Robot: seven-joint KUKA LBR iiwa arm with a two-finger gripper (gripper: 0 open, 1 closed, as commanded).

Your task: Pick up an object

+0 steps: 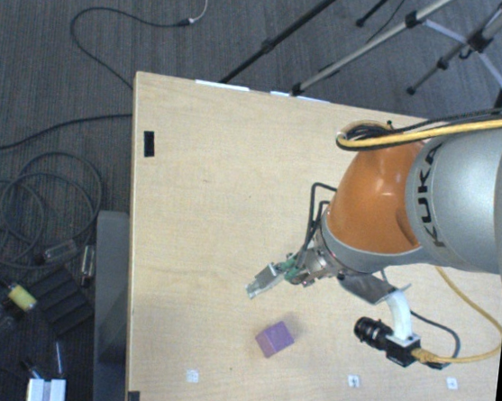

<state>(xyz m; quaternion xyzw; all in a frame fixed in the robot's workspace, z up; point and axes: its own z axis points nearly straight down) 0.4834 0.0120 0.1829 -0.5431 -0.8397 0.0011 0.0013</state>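
A purple block is seen lying free on the bench, near the front. Just behind it the gripper is poised, holding nothing; its spread cannot be told. The approach seems underway; descent over the block is called for.

Below the metallic-looking gripper lies a matt purple block, on a pale wood-grain bench; above-right of it, glossy orange band and smooth grey arm shell
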